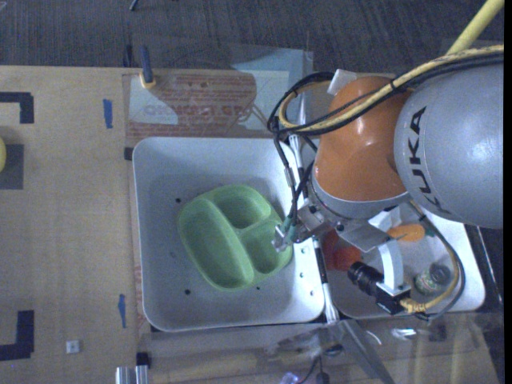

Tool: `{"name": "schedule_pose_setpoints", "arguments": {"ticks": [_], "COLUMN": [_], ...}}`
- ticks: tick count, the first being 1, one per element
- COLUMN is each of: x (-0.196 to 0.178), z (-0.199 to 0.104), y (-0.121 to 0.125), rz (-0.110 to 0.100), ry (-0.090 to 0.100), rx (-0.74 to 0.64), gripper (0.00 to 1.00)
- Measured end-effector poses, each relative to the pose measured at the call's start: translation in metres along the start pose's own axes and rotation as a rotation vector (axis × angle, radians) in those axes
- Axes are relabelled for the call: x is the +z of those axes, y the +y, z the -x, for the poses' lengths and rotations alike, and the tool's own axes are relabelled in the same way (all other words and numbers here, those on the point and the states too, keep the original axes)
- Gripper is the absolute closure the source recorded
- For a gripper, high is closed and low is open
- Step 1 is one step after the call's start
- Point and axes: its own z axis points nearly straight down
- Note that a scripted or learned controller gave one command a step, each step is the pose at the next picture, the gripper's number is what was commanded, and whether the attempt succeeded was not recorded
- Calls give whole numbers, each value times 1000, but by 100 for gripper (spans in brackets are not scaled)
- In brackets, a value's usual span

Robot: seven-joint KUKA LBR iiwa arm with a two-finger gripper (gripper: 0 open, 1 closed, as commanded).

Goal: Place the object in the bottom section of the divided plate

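A green divided plate [228,234] lies in the left white bin [160,294], with one long section on its left and two smaller ones on its right. My gripper [285,237] hangs under the grey and orange arm [360,150], at the plate's right rim beside the lower small section. The wrist hides most of it, and I cannot make out any object in it. In the right bin [472,294], partly hidden by the arm, lie an orange object [408,232], a red object [340,256] and a small round greenish object [437,277].
A brown patterned card [192,98] lies behind the left bin. The wooden bench [64,238] stretches to the left, with black corner marks and blue tape. Cables and a black fitting [376,282] hang off the wrist over the right bin.
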Motion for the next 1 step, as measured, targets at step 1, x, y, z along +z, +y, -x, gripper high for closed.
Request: {"name": "schedule_pose_setpoints", "arguments": {"ticks": [1], "x": [-5], "z": [-23], "y": [12], "rz": [3], "ry": [-2], "rx": [33], "gripper": [100]}}
